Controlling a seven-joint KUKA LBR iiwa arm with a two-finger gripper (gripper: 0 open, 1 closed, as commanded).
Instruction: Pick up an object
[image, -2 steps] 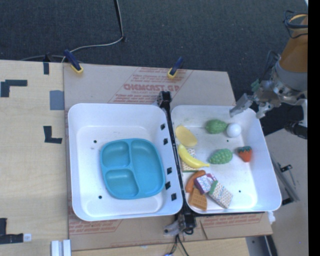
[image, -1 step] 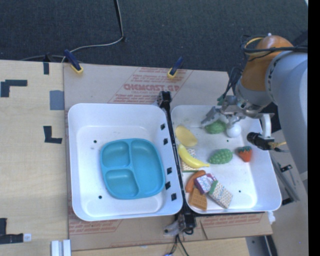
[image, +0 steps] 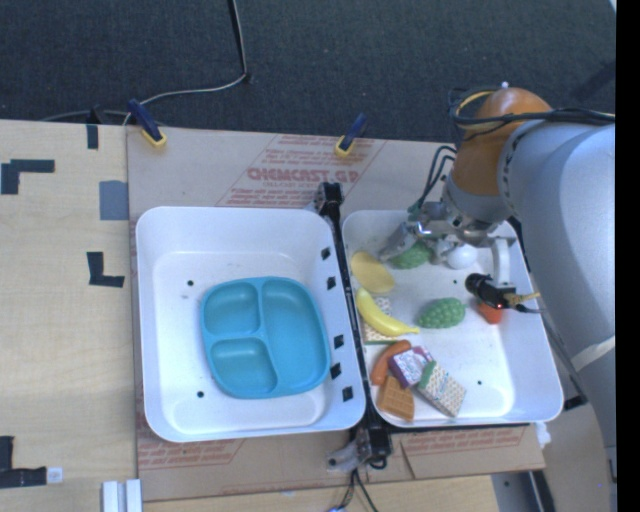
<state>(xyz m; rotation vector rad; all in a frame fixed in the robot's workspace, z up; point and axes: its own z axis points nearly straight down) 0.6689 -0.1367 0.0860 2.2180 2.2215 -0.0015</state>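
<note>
1. From above, the gripper (image: 420, 238) hangs at the right bin's (image: 520, 385) far edge, over a green toy (image: 411, 257); whether its pincer is spread or pressed together, I cannot tell.
2. The banana (image: 381, 316) lies just left of the bin's middle, its long axis running from 10 to 4 o'clock.
3. The blue divided plate (image: 265, 335) sits in the left bin (image: 160, 300).

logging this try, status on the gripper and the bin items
Gripper low at the far end of the right bin, by a green toy. Nothing seen held. Banana, second green toy close by. Blue tray alone in left bin.
</note>
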